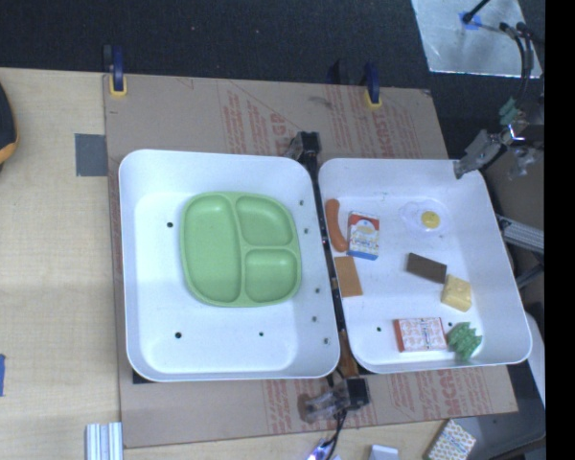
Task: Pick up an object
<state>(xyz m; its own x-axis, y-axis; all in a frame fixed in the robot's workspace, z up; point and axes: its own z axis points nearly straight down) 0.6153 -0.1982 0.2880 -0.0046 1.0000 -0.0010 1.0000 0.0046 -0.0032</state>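
- Over the right bin's (503, 257) far corner your gripper (481, 151) hangs; wide or narrow, you cannot tell.
- Nearest it, the egg (429, 220) lies flat and may slip.
- Farther off, the cheese (456, 293) crowds the block (425, 267): you risk nudging both.

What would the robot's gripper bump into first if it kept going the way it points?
Probably the right bin, at its far rim: the gripper sits at that corner, tipped leftward. Past it lies the yellow-centred clear piece. Depth is hard to judge.
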